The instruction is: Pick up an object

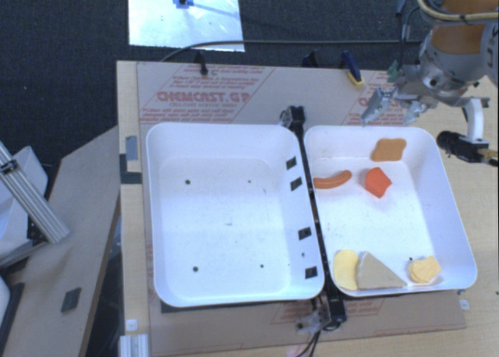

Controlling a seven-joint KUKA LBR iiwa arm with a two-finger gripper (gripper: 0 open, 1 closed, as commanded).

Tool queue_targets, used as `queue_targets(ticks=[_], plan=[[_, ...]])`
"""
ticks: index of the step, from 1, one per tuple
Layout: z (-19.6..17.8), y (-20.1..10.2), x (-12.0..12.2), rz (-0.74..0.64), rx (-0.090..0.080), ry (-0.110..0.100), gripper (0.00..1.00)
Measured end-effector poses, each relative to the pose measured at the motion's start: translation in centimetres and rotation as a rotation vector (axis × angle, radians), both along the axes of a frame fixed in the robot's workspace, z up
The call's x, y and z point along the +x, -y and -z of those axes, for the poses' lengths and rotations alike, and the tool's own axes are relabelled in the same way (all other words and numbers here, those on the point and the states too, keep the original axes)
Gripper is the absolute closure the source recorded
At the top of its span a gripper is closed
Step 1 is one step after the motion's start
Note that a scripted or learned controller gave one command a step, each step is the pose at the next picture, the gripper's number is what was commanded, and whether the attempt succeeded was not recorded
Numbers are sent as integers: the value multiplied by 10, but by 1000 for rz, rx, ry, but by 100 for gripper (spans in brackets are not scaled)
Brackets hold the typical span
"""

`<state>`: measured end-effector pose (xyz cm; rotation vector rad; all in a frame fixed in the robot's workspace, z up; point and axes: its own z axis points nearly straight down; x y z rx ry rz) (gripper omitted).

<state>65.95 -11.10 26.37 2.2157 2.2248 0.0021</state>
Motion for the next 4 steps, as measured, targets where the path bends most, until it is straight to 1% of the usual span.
queue_targets(ticks=[1,2,3,4], plan=[[141,69,-42,9,0,-16,0],[181,81,2,-1,-1,-1,0],[179,16,-10,-6,3,-1,0],[179,49,-35,5,-2,-3,0]])
